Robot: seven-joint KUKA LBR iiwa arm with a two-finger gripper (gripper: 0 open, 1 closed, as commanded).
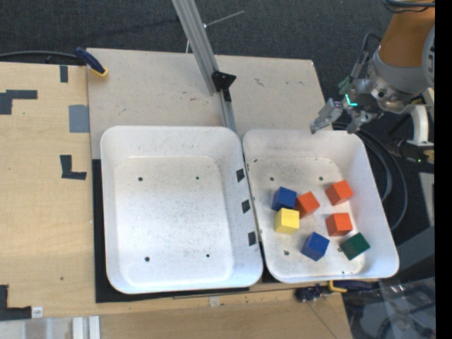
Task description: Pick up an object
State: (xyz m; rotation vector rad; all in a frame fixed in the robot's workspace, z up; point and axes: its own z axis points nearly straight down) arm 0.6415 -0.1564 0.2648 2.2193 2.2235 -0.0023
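Camera view, left to right. Left bin (113,189): bare white floor with a few dark dots. Right bin (367,162): seven small blocks clustered toward five o'clock of its floor — blue block (284,197) above yellow block (287,220), touching; orange block (308,203) just beside at three o'clock of the blue; a second blue block (316,246) lower; two more orange blocks (339,192) and (339,223); green block (354,246) at the far end. Gripper (337,117) hovering past the bin's one o'clock corner, nothing between its fingers; released or clenched, cannot tell. Likely approach step, no pick yet. Next: travel toward seven o'clock, centre over one block, descend. Blocks: plain, hard-edged cubes, brightly painted.
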